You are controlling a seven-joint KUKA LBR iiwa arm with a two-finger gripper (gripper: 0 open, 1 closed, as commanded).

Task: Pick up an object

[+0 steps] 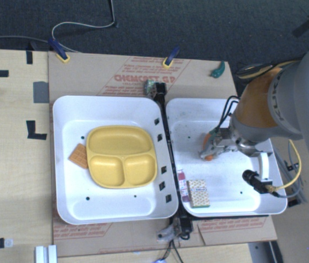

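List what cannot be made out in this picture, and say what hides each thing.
- Gripper: its fingertips are small and blurred in the camera view, so the small orange thing beside them cannot be identified.
- Brown card: the yellow tray covers part of it in the left bin.
- Small box in the right bin: its print is too small to read.
- Arm: cut off by the right edge.

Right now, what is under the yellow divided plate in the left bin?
A tan cracker-like square pokes out from beneath the left edge of the yellow divided plate, lying on the left bin's floor. How far it reaches under the plate, and whether anything else lies there, is covered.
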